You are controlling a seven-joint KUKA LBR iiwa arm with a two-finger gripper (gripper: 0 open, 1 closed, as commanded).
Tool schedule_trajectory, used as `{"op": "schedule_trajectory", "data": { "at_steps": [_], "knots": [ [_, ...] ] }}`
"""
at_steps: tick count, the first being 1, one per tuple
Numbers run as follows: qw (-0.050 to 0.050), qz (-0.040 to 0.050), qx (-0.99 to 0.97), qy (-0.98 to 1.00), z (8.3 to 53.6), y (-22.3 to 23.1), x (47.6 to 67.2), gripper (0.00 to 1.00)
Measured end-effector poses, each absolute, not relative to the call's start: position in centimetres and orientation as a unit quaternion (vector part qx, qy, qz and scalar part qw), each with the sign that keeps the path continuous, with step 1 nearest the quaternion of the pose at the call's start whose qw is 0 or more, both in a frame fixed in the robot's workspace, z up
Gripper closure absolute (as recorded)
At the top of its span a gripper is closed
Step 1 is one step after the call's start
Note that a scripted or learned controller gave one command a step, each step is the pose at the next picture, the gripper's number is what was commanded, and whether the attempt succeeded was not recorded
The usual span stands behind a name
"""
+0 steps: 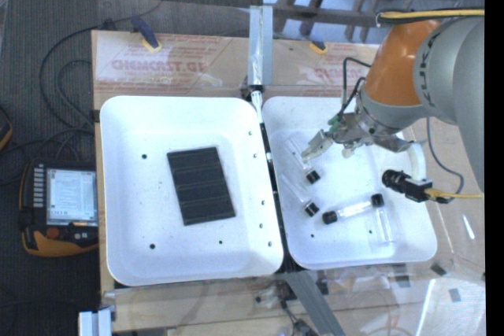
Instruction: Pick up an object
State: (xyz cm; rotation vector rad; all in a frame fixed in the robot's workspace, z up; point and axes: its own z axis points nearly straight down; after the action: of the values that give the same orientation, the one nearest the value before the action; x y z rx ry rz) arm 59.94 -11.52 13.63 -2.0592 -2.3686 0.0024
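Looking down on the bench, two white bins were seen side by side, and the right bin (356, 252) is taken here as the landmark for everything else. The arm (441, 67) (grey, with its orange band above the wrist) was seen over that bin's far right corner, reaching in from the right. The gripper (321, 144) was held above the bin's upper middle, its fingers slightly parted with nothing between them. Several clear vials with black caps were scattered on the bin's floor. One vial (302, 161) lay just below the gripper, slanted, its cap toward the bin's centre. A second vial (295, 194) lay near the bin's left wall, cap toward the near edge. A third vial (353, 211) lay close to the bin's centre, almost level, cap to the left. A fourth vial (382, 220) lay toward the bin's near right corner, cap pointing away. A black fitting (403, 184) on a yellow cable (463, 197) was seen over the bin's right side. Left of the right bin, touching it along one wall, the left bin (126, 244) held a dark ribbed slab (201, 185) lying flat near its middle. Further left still, a pendant (59, 208) was seen on the floor.
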Motion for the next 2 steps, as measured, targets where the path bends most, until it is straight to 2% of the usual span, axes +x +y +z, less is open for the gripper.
{"op": "schedule_trajectory", "data": {
  "at_steps": [1,2],
  "knots": [
    [-0.005,-0.0029,-0.659,-0.752,9.0,-12.4,58.7,0.0],
    [-0.006,-0.0027,-0.641,-0.767,8.9,-16.8,64.0,0.0]
  ]
}}
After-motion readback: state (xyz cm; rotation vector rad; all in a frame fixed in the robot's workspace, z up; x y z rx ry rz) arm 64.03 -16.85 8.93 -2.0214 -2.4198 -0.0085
